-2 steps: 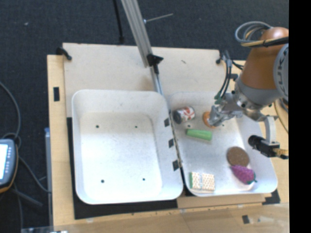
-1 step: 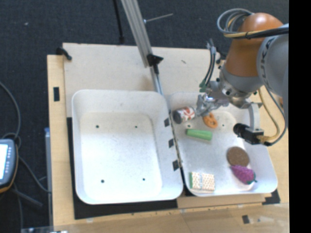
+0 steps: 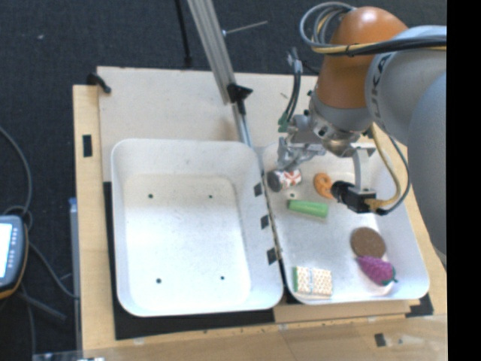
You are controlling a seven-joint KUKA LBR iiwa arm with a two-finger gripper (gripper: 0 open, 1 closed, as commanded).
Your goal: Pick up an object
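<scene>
Under the gripper (image 3: 288, 165), near the top-left corner of the right bin (image 3: 406, 239), you have a small white-and-red object (image 3: 285, 178), the likeliest target. It lies close to the wall that divides the two bins. The gripper hangs right over it, low, but you cannot tell from this view whether the fingers are spread or closed, nor whether they touch the object at all.

Around it lie other candidates: an orange piece (image 3: 323, 184) just to its right, a green block (image 3: 308, 208) just below, then, well apart, a brown disc (image 3: 367, 242), a purple toy (image 3: 375, 269) and a checkered pack (image 3: 313, 280) at the near edge. The left bin (image 3: 150, 156) sits beside them.

Watch for three risks, as I judge them. The object is small, so a slightly off-centre closure may knock it aside rather than grip it. The bin wall is close enough that a finger could strike it. The black cable (image 3: 353, 195) hanging by the wrist could drag the orange piece.
</scene>
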